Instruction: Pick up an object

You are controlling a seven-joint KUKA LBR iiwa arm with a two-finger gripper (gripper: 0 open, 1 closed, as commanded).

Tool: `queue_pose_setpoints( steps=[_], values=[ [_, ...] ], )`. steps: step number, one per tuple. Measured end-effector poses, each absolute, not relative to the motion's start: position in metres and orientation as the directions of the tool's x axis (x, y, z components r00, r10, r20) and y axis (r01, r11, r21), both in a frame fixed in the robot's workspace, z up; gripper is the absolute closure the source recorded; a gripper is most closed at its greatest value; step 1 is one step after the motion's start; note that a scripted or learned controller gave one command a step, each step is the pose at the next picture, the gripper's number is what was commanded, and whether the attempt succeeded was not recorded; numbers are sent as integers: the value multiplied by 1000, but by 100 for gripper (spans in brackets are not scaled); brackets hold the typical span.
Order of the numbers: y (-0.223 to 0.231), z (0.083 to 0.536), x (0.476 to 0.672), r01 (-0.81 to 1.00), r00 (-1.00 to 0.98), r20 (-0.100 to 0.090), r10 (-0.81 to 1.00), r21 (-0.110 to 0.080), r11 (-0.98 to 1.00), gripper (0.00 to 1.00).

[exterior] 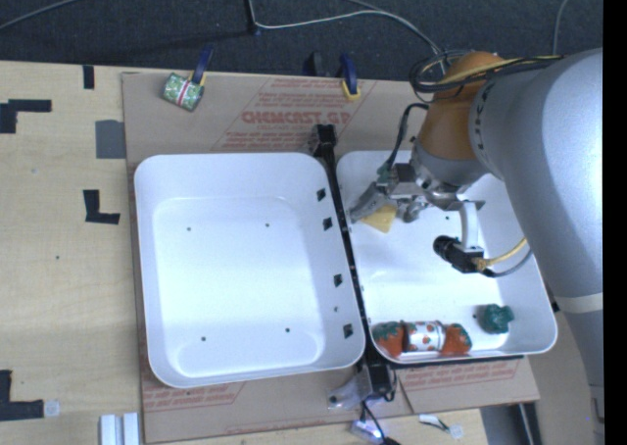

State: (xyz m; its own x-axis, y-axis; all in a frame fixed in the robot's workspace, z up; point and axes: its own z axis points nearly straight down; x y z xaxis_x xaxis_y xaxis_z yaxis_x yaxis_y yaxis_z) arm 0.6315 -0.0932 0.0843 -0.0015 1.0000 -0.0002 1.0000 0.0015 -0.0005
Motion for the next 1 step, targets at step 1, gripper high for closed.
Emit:
queue_pose_setpoints(
  steps=[1],
  values=[
    [-99,85,608,1000,0,0,1000,1,0,0]
  ],
)
